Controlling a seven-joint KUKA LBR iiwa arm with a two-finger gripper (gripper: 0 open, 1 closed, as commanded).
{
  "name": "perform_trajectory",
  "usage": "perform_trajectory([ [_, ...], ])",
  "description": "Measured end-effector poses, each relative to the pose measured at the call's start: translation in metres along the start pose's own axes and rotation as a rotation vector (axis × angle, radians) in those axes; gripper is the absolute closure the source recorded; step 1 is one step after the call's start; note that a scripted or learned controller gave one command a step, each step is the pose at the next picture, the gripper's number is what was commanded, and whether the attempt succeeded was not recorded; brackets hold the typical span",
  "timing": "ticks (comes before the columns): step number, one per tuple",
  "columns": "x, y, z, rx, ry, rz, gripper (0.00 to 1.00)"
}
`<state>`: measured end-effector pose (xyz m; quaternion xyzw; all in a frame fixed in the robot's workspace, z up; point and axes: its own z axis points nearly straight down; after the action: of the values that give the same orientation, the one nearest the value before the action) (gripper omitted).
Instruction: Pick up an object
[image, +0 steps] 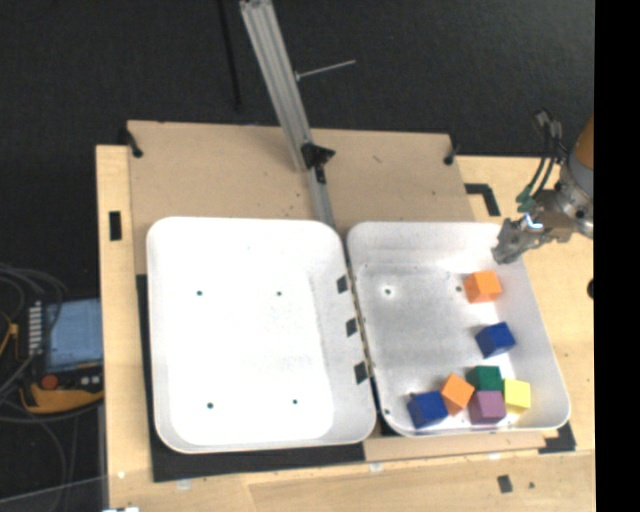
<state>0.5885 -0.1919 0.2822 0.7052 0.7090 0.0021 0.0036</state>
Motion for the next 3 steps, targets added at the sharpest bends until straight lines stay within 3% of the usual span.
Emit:
perform_trajectory([
  [1,0.054,0.008,0.015,0.006,0.001,-0.001,1.0],
  [3,0.152,0.01,0.009,0.008,0.003,-0.001,1.0],
])
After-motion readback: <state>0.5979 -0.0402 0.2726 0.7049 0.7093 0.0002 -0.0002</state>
